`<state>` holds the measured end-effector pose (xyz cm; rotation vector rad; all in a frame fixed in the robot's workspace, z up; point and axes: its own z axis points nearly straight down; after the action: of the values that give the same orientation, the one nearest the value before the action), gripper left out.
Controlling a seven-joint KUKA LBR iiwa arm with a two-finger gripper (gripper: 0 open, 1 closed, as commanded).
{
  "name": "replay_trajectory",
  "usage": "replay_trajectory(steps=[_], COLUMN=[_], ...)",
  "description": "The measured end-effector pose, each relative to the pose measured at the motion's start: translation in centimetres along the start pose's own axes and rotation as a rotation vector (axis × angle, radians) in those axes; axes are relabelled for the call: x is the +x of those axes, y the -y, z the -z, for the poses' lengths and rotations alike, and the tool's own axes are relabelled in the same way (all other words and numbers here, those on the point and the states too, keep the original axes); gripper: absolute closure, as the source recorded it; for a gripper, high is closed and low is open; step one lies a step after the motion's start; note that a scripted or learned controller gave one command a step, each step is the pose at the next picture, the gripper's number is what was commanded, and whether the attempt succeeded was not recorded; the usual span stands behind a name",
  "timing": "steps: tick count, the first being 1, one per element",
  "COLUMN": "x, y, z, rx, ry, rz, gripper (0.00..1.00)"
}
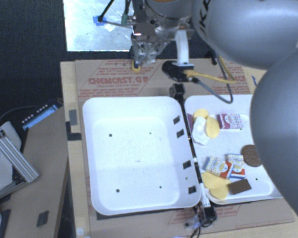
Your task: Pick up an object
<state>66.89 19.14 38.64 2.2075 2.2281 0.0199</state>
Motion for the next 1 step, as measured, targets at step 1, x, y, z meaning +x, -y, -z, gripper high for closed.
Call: replay_trajectory(steps=[1], x=[0.14], y=[5.98], z=[12.59], rx=[-0.001], ry=[-0.001], rz=[-0.002], gripper=[1.0])
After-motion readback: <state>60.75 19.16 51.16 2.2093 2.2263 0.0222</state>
